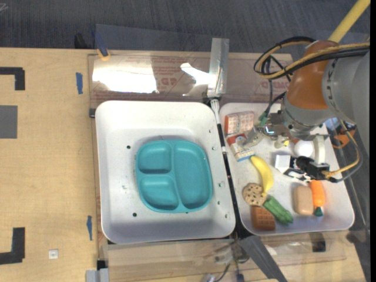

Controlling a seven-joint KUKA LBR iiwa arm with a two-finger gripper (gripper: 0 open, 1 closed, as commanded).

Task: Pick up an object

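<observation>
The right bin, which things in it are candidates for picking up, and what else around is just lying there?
For the job: banana, cookie, carrot, waffle, green vegetable, bread roll, gripper.
Lying about: teal divided plate in the left bin.

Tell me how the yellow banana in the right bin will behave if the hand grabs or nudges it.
The banana looks like glossy toy plastic, so probably stiff, light and somewhat slippery. Its curved shape may make it pivot or rock rather than slide straight. The cookie sits at its lower end, so a nudge would likely shift that too.
</observation>
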